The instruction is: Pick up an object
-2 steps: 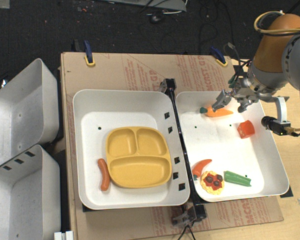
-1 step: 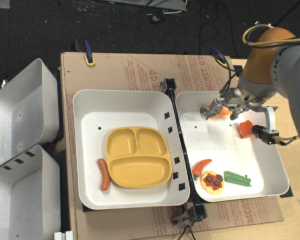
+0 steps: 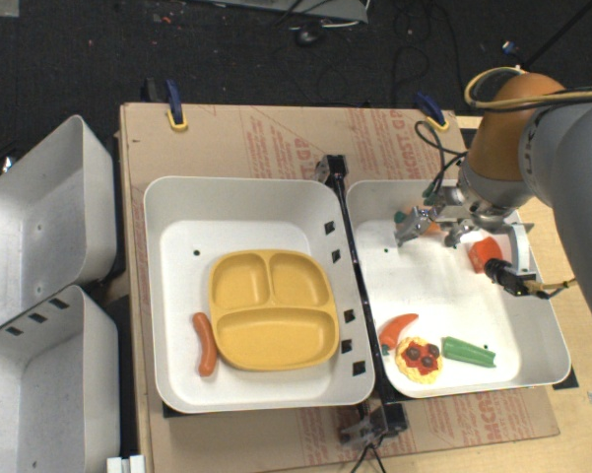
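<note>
Orange object (image 3: 485, 252) sits half hidden beside fingers (image 3: 410, 227); their spread is unclear.

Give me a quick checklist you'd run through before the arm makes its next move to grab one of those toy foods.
1. End effector over the right bin: ok.
2. Finger state readable: cannot tell.
3. Anything held: cannot tell.
4. Targets lying free in the right bin: pizza toy, green piece, red pepper: ok.
5. Orange-red piece beside the wrist, partly hidden: cannot tell.
6. Left bin's yellow tray and sausage lie apart from the arm: ok.
</note>
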Robot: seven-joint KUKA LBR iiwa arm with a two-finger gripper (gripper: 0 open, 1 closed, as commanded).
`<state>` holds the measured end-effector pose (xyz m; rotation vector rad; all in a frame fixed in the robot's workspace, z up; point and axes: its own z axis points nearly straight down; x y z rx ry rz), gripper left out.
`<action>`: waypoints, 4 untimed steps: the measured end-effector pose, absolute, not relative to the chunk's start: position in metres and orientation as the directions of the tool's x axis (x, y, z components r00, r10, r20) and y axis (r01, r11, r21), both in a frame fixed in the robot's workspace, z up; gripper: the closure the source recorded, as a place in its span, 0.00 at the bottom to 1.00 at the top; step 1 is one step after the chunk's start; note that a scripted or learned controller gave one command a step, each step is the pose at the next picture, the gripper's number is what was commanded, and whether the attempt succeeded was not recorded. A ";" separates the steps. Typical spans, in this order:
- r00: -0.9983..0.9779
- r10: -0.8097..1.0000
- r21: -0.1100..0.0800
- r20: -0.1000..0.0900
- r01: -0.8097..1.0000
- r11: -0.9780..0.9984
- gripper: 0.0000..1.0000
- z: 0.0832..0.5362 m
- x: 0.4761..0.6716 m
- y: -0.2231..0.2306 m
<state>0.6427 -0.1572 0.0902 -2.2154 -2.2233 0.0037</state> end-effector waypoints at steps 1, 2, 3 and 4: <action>-0.005 1.000 0.003 -0.001 1.000 0.005 1.00 0.104 0.644 -0.157; -0.004 1.000 0.007 -0.001 1.000 0.004 1.00 0.148 0.648 -0.152; 0.001 1.000 0.007 -0.002 1.000 -0.001 1.00 0.196 0.644 -0.159; -0.002 1.000 0.005 -0.001 1.000 0.002 1.00 0.220 0.645 -0.159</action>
